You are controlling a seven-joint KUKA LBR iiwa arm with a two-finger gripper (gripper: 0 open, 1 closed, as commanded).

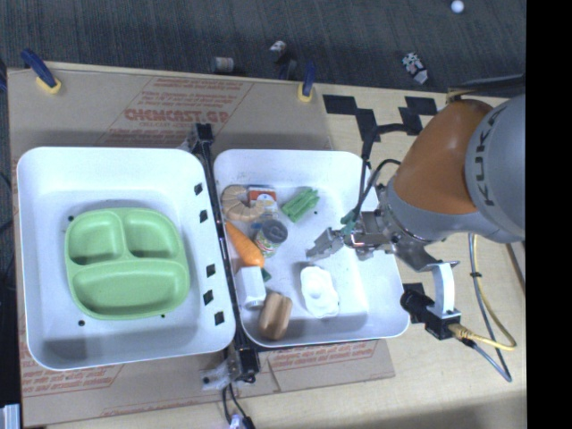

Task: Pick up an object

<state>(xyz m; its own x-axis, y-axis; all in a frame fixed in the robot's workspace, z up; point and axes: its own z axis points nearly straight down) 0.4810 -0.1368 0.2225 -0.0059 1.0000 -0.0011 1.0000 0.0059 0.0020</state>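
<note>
Reaching in from the right over the right bin (380, 315), with the gripper (323, 244) hanging above the bin's bare middle floor; how far its fingers are parted, impossible to tell. Sitting in the left bin (36, 239): a green divided tray (127, 262). Lying just below the gripper: a white object (319, 291), long axis running roughly up and down the view. Lying along the bin's left wall, well apart from the gripper: an orange carrot (244, 244), pointing up-left, and a brown bread roll (275, 315). Resting up-left of the gripper: a green vegetable (300, 204), slanting up-right.
</note>
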